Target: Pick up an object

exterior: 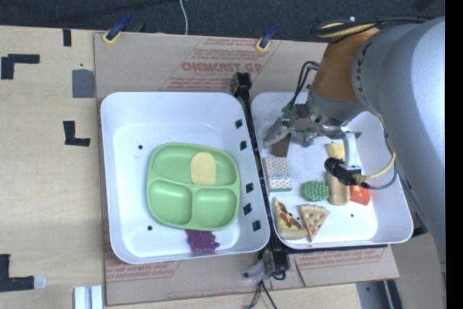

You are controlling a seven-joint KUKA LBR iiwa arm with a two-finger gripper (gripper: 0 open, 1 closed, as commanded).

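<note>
Two shallow white bins are seen side by side on the tabletop [43, 105] in the camera view, and the right bin [394, 224] is taken as the landmark. Inside it, near its far left corner, the end effector [300, 128] is lowered; whether it is released or clenched cannot be told, because its tips are blurred against the white floor. Nothing is visibly grasped.

Just beside the end effector, on the side of the divider between the bins, a small brown object [280, 147] is lying, and it is judged the nearest thing to pick. Its long axis seems to run from the far wall toward the near wall, slightly tilted. A patterned cracker [278, 174] lies further toward the near wall, and a green round piece [315, 190] and two pizza slices [300, 219] are closer to the near wall.

The bin floor is smooth and crowded, so little room is left. The left bin [119, 127] carries a green divided plate [192, 186].
</note>
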